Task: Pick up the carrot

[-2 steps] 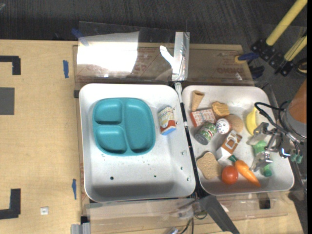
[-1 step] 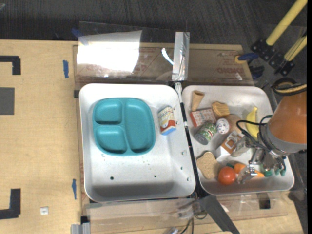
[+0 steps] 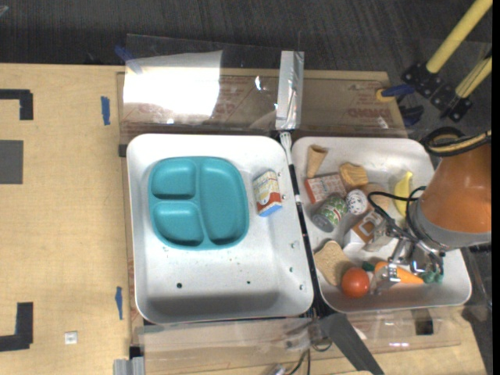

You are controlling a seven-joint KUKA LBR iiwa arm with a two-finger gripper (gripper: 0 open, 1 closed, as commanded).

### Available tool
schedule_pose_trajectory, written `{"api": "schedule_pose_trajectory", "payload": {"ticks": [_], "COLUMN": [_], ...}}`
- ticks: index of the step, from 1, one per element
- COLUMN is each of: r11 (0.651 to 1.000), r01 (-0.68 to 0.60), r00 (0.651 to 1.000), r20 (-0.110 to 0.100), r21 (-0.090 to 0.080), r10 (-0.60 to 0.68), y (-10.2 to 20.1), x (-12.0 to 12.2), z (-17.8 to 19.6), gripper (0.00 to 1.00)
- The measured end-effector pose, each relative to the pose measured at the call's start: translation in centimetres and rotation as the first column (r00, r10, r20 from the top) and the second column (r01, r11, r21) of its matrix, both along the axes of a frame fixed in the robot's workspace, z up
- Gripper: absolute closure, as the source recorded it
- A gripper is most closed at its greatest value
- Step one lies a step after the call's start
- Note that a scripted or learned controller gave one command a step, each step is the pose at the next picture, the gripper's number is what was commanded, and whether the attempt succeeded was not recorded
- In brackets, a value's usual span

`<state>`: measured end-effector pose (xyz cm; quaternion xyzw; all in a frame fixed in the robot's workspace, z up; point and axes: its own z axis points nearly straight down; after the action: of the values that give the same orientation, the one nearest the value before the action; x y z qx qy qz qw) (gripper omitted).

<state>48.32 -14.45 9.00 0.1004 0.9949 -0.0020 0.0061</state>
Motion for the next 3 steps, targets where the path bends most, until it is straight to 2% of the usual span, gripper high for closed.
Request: {"api": "schedule_pose_trajectory", "payload": {"ticks": [1,2,3], "r11": [0.997,0.940,0.798], "r01": [-0.080,-0.341,-0.603], "r00": [0.997,0.940,0.798], "r20": [0.002,0.004,0.001], "r21": [0.000,-0.003,-0.010], "r10": [0.080,0.341,0.603], "y": [0.0,-1.2,-0.6], "x": [0.1,0.1,0.8], "z": [0.0,0.0,0.0], "gripper": [0.00,0.00,0.00]}}
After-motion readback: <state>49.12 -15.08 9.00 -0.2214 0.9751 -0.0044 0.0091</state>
